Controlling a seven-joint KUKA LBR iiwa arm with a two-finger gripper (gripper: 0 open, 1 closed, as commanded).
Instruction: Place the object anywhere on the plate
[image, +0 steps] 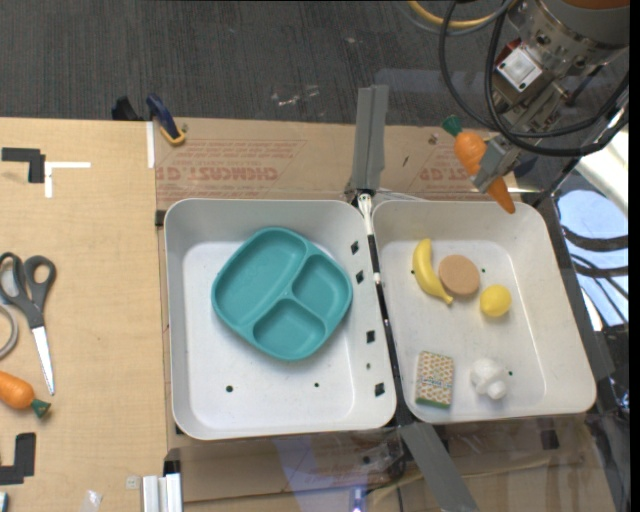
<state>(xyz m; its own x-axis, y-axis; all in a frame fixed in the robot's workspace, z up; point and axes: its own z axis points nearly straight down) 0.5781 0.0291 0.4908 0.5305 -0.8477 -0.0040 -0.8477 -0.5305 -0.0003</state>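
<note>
A teal divided plate (285, 292) lies in the left bin (172, 330), a little toward its back. An orange carrot with a green top (468, 150) hangs slanted above the back rim of the right bin (562, 300). My gripper (491, 170) reaches down from the top right and is shut on the carrot. One grey finger crosses the carrot's middle, and the orange tip pokes out below it. The carrot is well to the right of the plate and higher than it.
The right bin holds a banana (428, 268), a brown round disc (459, 275), a lemon (495, 300), a small patterned box (434, 380) and a white lump (488, 376). Scissors (30, 300) and a second carrot (15, 392) lie on the bench at the left.
</note>
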